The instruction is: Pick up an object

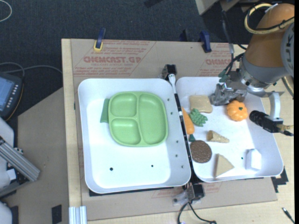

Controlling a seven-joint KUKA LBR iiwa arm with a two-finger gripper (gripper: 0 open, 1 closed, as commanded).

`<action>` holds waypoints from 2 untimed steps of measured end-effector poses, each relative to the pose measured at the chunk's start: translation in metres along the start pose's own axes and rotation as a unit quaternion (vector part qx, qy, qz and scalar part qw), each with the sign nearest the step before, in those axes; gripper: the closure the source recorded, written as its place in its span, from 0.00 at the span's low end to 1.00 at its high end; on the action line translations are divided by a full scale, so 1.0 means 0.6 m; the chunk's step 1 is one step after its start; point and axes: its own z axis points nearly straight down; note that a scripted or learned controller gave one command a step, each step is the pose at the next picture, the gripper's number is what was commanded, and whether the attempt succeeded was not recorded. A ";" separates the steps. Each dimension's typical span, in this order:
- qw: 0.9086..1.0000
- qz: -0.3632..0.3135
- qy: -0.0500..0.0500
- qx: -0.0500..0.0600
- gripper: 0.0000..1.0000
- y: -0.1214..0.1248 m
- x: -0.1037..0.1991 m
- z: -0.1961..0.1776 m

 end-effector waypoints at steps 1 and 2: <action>1.000 0.000 0.000 0.000 1.00 0.035 0.079 0.014; 1.000 0.000 0.000 0.000 1.00 0.076 0.172 0.018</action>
